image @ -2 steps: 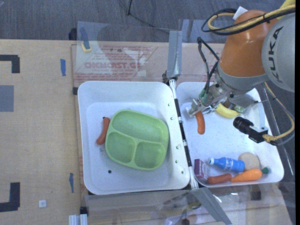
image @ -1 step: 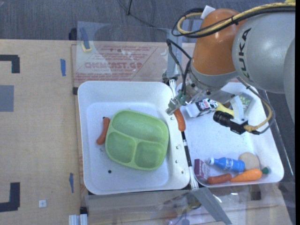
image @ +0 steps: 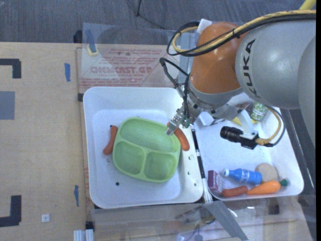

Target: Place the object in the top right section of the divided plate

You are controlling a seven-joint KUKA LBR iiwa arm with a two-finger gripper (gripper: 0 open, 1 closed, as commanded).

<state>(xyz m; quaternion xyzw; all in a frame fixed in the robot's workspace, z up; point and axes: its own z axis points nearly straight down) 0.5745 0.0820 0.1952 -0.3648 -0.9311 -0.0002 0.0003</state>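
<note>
Green divided plate (image: 145,155) sat mid-frame; my jaws (image: 176,124), grip state unclear, hung at its right rim beside orange sausage (image: 183,140). Risk: sausage rolling off rim.

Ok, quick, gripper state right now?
Gripper: cannot tell open or shut; it sits at the right rim of the green divided plate, beside a sausage.

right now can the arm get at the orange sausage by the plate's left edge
Probably yes. The orange sausage lies in the open on the white bin floor, left of the green divided plate, nothing on top. The gripper hangs across the plate, so it must cross over.
</note>
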